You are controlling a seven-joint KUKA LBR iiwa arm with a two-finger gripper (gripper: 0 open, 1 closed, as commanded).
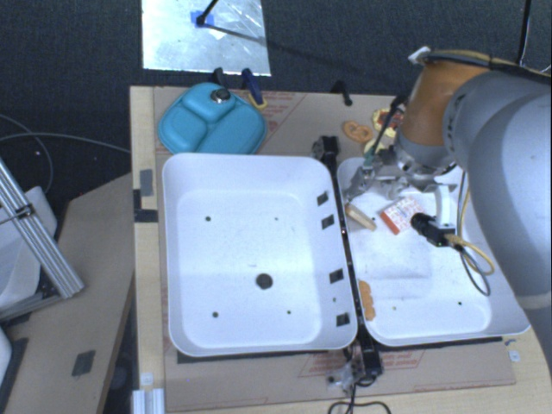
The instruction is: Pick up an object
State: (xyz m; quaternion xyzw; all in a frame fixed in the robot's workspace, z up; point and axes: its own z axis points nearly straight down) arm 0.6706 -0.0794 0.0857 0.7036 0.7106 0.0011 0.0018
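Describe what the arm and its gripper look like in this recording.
The arm is a thick, rounded grey casing. Above the wrist sits a wide orange band, glossy and cylindrical. Below it the gripper is a small silver metal assembly, much slimmer than the arm, with thin wiring near its top. No lettering is legible.

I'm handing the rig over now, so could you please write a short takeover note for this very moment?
Gripper: low over the back left corner of the right bin; no held object is visible.
Right bin: a tan stick just in front of the gripper, an orange-and-white box beside it, a brownish piece by the left wall.
Left bin: one small dark round spot, object or mark unclear.
Done: nothing lifted, as far as can be seen.
Left: grasp and lift one object; the stick looks nearest.
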